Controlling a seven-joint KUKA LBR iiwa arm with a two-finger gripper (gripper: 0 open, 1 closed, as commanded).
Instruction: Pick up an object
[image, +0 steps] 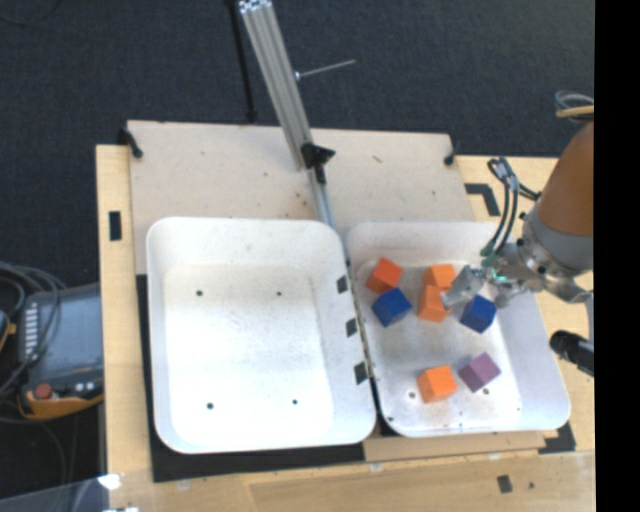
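Blocks (432, 302) crowd the right bin's (530, 400) middle, rims free; pincer (468, 290) among them, spread indiscernible.

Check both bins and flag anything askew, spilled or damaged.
Nothing stands out. All the blocks lie loose inside the right bin, turned at various angles, none spilled over its rim. The pincer sits low among the upper blocks, beside an orange block.
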